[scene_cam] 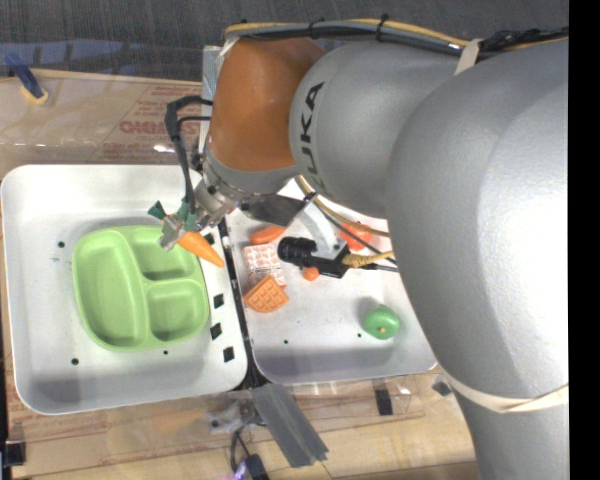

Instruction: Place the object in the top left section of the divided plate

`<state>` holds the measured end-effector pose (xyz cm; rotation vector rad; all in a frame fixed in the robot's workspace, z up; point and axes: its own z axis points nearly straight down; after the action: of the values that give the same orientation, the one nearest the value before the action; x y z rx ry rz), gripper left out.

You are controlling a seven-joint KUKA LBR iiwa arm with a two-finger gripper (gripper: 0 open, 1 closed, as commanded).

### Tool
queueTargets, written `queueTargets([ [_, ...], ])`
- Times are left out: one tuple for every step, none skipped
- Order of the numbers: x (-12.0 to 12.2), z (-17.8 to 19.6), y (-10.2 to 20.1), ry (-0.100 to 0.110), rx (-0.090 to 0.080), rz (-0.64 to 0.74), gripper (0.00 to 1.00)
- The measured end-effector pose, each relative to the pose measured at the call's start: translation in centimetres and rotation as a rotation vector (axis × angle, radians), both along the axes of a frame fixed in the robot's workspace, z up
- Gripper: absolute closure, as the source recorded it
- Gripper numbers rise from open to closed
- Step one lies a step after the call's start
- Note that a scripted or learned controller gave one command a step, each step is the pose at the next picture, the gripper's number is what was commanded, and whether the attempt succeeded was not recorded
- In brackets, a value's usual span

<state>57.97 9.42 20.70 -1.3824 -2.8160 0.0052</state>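
Note:
A light green divided plate (130,288) lies in the left white bin (30,268). It has one long section on its left side and two smaller ones on its right. My gripper (180,228) hangs over the plate's upper right rim, shut on a toy carrot (204,249). The carrot's orange body points down and right toward the wall between the bins, and its green top (157,210) sticks out on the upper left. The arm's orange band and grey body cover the upper part of the right bin.
The right bin (320,353) holds an orange waffle piece (265,295), a pink and white packet (260,258), an orange-red piece (267,235), another orange-red piece (356,236) and a green apple (381,323). Brown cardboard (90,118) lies behind the left bin.

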Motion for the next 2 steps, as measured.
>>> queueTargets([
  [0.0,0.9,0.0,0.002,-0.001,0.003,1.0],
  [1.0,-1.0,0.2,-0.001,0.001,0.105,1.0],
])
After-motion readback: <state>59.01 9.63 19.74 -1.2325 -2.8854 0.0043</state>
